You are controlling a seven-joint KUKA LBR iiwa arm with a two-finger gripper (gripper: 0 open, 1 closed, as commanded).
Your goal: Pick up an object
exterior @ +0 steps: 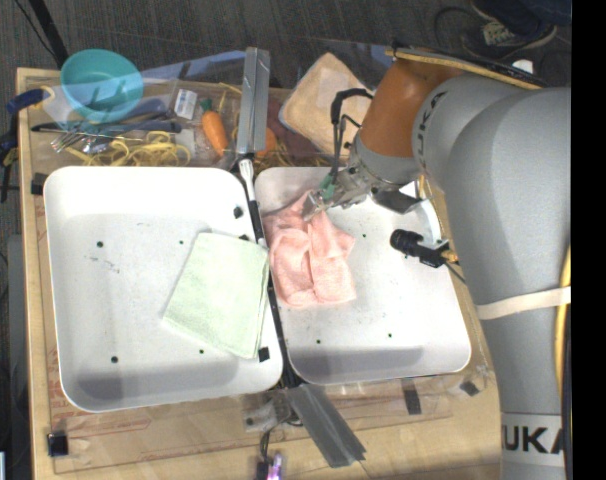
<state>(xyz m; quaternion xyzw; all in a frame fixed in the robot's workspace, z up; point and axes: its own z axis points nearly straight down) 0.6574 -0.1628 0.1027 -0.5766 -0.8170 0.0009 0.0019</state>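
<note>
Grey arm [513, 218], lettering "UKA" legible

- A teal bowl [102, 81] sits at the far left corner of the bench.
- Just near of it lies a tangle of yellow rubber bands [148, 150], with dark-handled utensils [83, 128] beside them.
- An orange carrot-shaped item [214, 131] lies right of the bands, next to a clear plastic bag [188, 101].
- A tan wooden board [318, 100] rests at the far edge, behind the right bin.
- A grey metal bar [251, 98] runs away from the gap between the bins.
</note>
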